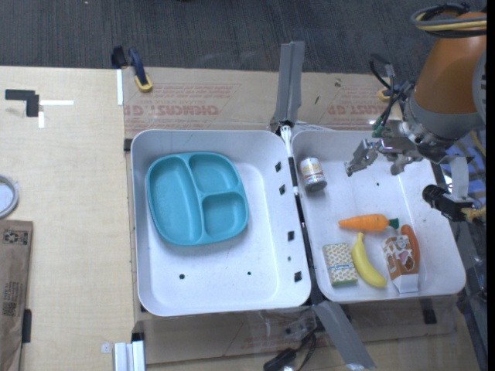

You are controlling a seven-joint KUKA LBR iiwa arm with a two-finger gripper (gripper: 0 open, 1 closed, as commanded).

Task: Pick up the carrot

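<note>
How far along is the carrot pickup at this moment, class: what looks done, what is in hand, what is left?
Done: the arm has reached over the right bin, its gripper near the far end by the small can. In hand: nothing visible; the carrot lies on the bin floor beside the banana. Left: move to the carrot, descend, grasp, lift.

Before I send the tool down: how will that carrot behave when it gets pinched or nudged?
The carrot looks rigid and smooth, probably a plastic toy, so likely light and a bit slippery. Its round, tapered body lies on its side on the right bin floor, so a nudge may roll or pivot it toward the banana. Gripping across the thicker middle seems safest.
</note>
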